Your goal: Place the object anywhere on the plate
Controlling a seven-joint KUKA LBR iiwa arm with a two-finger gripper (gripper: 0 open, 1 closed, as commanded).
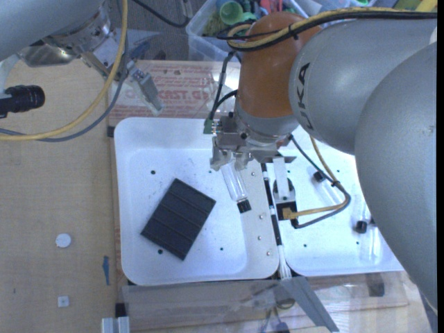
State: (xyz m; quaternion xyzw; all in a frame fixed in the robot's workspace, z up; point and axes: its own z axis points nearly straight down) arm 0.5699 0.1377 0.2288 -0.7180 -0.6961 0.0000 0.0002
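A black ribbed rectangular plate (179, 218) lies flat and turned at an angle in the lower left part of the left bin (139, 158). My gripper (237, 193) hangs over the right side of that bin, up and to the right of the plate and near the wall between the two bins. A small black piece (243, 205) shows at the gripper's lower tip. Whether it is held or lies on the bin floor is unclear. The arm's orange band (267, 61) and grey body hide much of the right bin (326, 248).
Two small black bits (318, 176) (360, 225) lie in the right bin. A clear tub of colourful toys (277, 5) stands behind the bins, with a printed cardboard sheet (180, 89) at the back left. Yellow cables (83, 116) run across the bench on the left.
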